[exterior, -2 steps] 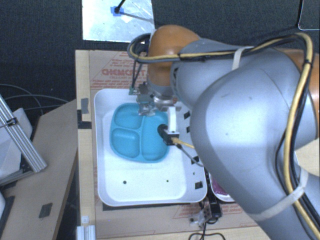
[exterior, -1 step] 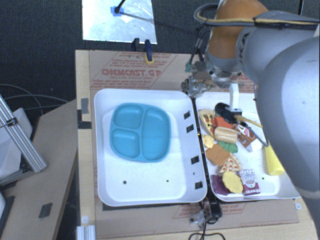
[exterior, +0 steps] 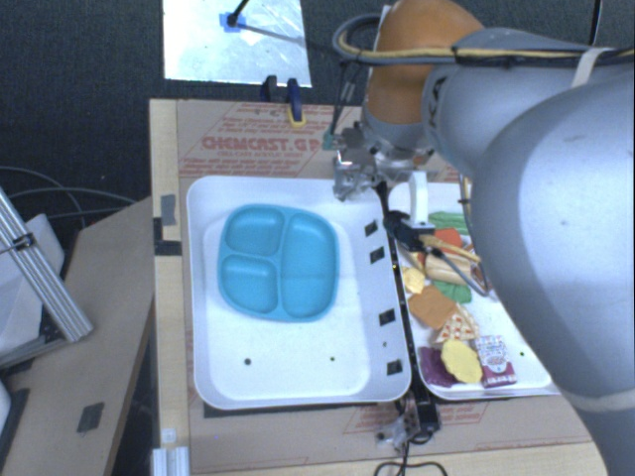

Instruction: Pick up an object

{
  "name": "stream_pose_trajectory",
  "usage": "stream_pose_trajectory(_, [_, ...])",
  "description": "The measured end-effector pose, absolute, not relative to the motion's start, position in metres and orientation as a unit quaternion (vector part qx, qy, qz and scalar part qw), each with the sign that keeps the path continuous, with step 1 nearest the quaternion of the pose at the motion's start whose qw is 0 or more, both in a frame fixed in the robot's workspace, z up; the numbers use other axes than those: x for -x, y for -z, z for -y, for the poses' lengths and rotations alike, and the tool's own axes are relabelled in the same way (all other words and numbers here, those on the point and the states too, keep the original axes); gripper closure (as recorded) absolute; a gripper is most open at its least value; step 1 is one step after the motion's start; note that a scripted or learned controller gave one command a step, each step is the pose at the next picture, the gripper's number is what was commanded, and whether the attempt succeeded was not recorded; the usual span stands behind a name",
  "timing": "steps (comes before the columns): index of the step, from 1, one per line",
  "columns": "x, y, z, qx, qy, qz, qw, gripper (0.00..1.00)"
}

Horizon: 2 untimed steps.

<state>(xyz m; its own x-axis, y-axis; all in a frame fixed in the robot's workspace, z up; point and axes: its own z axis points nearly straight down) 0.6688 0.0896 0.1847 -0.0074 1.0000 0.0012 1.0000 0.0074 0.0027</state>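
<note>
Hanging over the far end of the right bin (exterior: 536,380), the tool (exterior: 397,191) sits poised above the toy food pile (exterior: 448,296); its opening can't be told. The blue divided plate (exterior: 280,262) occupies the left bin (exterior: 298,375).

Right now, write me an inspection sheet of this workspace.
Surface: bench bearing a left bin and a right bin.
Job's things: toy food pieces heaped in the right bin.
Clutter: blue divided plate in the left bin.
Grippers: gripper over the far end of the divide between the bins; state unclear.
Cables: cable looped around the orange band.
Surroundings: metal frame left of the bench.
</note>
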Motion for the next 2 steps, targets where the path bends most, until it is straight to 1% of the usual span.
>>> stream_pose_trajectory(1, [-0.664, -0.263, -0.165, -0.703, -0.005, -0.711, 0.002, 1.0])
stream_pose_trajectory(2, [-0.668, -0.256, -0.222, -0.704, -0.0022, -0.71, 0.0, 1.0])
